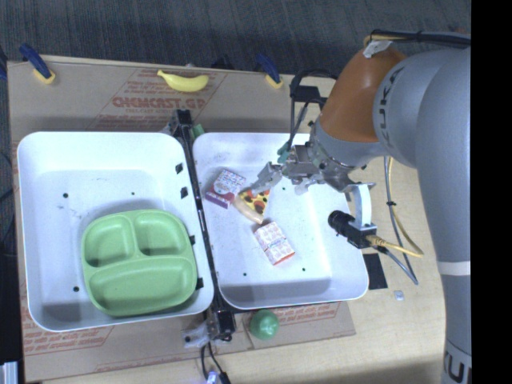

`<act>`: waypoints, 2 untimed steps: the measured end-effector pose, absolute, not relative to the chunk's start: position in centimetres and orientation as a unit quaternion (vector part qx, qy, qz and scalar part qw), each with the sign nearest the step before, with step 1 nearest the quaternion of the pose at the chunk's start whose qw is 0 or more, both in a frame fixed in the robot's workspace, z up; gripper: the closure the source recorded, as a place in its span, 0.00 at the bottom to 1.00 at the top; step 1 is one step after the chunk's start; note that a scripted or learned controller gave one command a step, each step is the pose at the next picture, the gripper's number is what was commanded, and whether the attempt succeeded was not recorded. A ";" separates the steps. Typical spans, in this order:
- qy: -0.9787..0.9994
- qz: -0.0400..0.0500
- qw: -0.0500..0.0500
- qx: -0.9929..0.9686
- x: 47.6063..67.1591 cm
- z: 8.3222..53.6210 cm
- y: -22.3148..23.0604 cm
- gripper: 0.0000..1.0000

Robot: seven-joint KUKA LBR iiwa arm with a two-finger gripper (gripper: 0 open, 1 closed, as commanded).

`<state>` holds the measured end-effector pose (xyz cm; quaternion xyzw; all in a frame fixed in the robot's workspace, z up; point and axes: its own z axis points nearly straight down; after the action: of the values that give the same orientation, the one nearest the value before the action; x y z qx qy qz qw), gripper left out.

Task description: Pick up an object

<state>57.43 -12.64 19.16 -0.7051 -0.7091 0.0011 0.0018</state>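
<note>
While the arm reaches over the right bin (344, 282), its pincer (270, 176) hangs just above a yellow-and-red packet (254, 204); whether it is open, I cannot tell. A green divided plate (140, 260) lies in the left bin (48, 158).

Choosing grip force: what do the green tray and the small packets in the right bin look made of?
Green tray: apparently rigid moulded plastic, matte with a soft sheen, smooth rounded compartments. Pink-and-white packet: looks like a printed carton or wrapper, flat-faced; which one is unclear. Purple-edged packet: seemingly glossy printed wrapper, slightly crumpled.
</note>
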 end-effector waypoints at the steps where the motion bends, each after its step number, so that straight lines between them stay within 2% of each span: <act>1: -0.709 0.000 0.000 -0.705 52.4 28.0 -9.7 0.00; 2: -0.709 0.000 0.000 -0.705 52.4 28.0 -9.7 0.00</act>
<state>52.36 -9.75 27.96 -0.7050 -0.7092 0.0003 0.0004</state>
